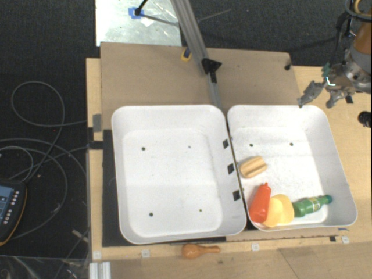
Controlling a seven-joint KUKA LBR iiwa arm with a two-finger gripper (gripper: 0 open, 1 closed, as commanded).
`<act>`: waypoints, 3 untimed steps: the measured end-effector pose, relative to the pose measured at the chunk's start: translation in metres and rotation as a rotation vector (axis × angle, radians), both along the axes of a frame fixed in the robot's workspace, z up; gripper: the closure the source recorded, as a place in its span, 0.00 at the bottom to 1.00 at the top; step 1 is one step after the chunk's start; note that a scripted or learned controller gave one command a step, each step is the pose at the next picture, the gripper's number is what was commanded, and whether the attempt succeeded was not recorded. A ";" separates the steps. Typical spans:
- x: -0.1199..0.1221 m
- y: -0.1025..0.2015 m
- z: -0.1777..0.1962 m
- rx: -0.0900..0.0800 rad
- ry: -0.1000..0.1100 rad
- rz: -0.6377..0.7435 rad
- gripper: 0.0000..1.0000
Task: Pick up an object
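A tan bread roll (253, 167) is lying near the right bin's left wall. Below it, a red bottle (261, 202), a yellow fruit-like piece (281, 210) and a green bottle (311, 204) are sitting side by side, touching, along the bin's near edge.

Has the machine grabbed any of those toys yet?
Not yet. The gripper hangs open above the right bin's far corner, with nothing between its fingers. The bun, red bottle, yellow piece and green bottle lie in that bin. Reaching down and grasping remain.
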State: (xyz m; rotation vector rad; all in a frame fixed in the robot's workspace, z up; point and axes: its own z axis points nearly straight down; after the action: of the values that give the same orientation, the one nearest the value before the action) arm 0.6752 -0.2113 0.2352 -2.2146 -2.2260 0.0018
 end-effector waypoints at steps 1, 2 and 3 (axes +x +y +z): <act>0.001 0.000 0.003 -0.002 -0.004 0.003 0.00; 0.002 0.006 -0.058 0.000 0.000 0.003 0.00; -0.002 0.010 -0.119 0.000 0.001 0.003 0.00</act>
State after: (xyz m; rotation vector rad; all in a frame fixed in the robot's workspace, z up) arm 0.6736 -0.2018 0.1159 -2.2108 -2.2289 0.0027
